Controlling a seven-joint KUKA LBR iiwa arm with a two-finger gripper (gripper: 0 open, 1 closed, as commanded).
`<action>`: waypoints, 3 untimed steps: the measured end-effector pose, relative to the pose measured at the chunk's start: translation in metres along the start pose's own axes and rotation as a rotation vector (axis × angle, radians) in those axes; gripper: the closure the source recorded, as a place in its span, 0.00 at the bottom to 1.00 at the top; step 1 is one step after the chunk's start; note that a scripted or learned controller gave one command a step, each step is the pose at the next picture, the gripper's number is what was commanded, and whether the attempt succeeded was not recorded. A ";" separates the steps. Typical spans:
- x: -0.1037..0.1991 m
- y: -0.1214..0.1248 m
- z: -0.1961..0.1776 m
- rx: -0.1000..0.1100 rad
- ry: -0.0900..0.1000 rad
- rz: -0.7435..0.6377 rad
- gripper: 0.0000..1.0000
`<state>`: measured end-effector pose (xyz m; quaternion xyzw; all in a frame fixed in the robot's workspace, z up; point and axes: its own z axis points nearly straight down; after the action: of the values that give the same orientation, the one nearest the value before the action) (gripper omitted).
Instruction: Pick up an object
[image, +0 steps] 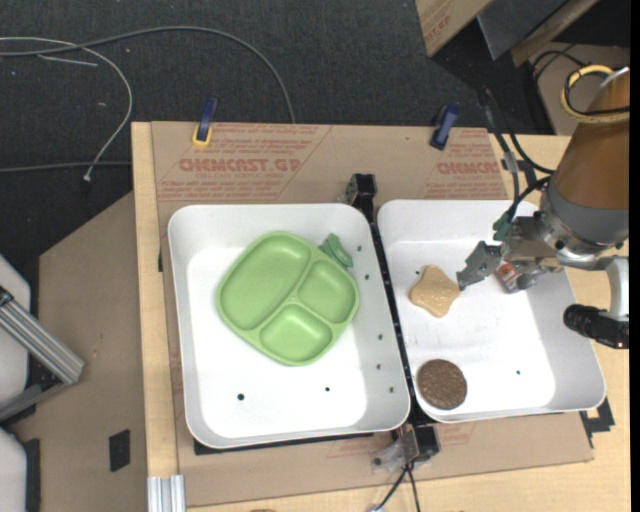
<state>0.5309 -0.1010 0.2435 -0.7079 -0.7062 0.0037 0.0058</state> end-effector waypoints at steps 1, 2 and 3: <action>0.000 0.002 -0.005 -0.011 -0.001 -0.003 0.00; -0.008 -0.002 0.053 -0.005 -0.001 -0.001 0.00; -0.017 0.001 0.108 -0.005 0.000 -0.001 0.00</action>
<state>0.5301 -0.1178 0.1359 -0.7076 -0.7066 0.0019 0.0037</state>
